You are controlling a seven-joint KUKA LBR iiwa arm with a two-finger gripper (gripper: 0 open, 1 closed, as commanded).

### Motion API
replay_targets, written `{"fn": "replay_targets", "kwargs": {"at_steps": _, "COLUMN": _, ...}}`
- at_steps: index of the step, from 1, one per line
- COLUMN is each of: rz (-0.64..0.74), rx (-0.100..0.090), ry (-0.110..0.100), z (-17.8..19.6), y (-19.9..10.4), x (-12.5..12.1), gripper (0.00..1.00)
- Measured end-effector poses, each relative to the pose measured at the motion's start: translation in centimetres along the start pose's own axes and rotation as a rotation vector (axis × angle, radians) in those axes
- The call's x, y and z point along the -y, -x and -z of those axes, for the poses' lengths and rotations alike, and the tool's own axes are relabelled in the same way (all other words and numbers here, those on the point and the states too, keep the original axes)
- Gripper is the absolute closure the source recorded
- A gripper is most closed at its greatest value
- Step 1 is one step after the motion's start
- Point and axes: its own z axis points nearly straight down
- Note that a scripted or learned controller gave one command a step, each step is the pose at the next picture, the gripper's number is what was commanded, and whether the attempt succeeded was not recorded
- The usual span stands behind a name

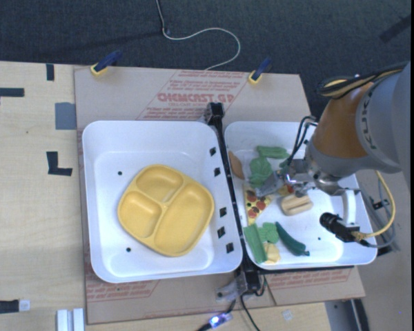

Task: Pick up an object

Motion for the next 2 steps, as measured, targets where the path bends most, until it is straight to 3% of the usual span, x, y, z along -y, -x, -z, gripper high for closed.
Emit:
{"fn": "replay_targets", "kwargs": {"at_steps": 1, "rz": -0.002, "rx": 0.000, "ry": 0.005, "z": -2.4, "y": 0.0, "x": -0.2, "gripper": 0.00}}
{"fn": "replay_targets", "kwargs": {"at_steps": 2, "rz": 0.001, "rx": -0.005, "ry": 0.005, "z": -1.3, "y": -0.2, "x": -0.2, "gripper": 1.00}}
